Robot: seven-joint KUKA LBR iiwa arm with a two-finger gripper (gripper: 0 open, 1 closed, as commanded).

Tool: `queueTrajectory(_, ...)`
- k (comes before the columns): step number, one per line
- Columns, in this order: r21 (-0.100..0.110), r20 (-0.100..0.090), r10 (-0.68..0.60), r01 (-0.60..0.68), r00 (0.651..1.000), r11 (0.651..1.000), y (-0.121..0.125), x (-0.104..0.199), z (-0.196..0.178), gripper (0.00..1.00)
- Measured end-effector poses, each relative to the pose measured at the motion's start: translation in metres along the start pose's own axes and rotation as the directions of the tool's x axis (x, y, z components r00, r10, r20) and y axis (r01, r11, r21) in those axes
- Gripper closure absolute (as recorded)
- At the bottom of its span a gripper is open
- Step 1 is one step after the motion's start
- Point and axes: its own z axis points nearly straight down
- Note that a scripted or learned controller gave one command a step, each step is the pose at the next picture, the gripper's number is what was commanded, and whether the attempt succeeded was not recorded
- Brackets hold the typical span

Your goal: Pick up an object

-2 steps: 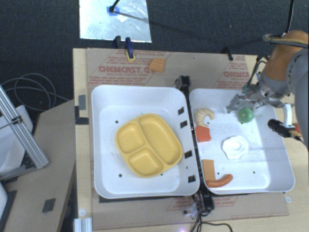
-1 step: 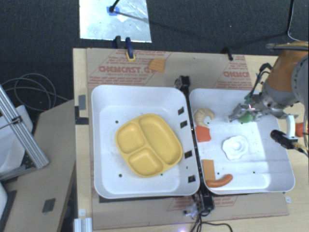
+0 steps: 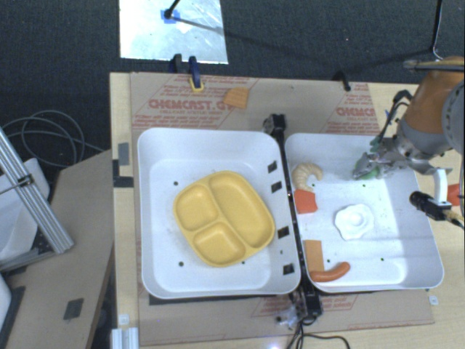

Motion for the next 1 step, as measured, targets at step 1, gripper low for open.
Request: queueTrajectory(1,-0.01,-0.004,-0.012,0.012,1.0,1.0,0.0313,0.0986,-0.1188,1.0)
